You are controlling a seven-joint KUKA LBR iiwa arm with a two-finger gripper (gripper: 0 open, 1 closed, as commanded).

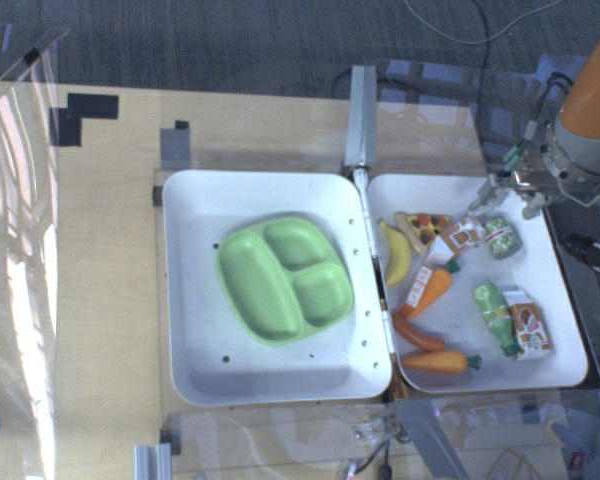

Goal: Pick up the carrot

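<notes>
Pale wooden bench [100,298] on grey carpet, two white bins abutting at centre frame; gripper poised at upper right, nothing picked.

The right bin [570,368] holds two carrots: one [429,290] tilted at its centre-left beside a banana [397,253], another [440,362] lying along the lower edge next to a sausage [418,334] (either may be the target). The gripper [507,194] hangs over the bin's upper right corner, fingers spread, holding nothing. Recommended: travel lower-left to the tilted carrot, align the fingers across its body, clear of the neighbouring small cartons [461,236]. The left bin [180,268] carries a green divided plate [284,278]. Clear panel at left frame.
</notes>
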